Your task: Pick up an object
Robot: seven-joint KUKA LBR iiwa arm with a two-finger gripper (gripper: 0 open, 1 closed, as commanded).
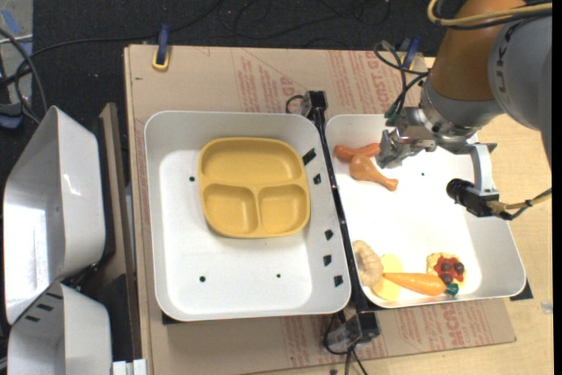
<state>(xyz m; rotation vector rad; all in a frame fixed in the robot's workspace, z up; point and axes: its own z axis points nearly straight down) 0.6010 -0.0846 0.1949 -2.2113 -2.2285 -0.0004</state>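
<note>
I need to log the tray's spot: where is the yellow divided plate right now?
The yellow divided plate lies in the left white bin, toward its upper middle, across the divider from the right bin holding the toy food.

I had the arm [492, 48] reaching in from the right, wrist bent down, the tool [392, 150] hanging low.

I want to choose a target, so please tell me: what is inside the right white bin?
The right bin holds an orange drumstick-shaped toy beside the gripper, plus a carrot, a beige piece and a pizza slice. The arm covers the far corner.
</note>
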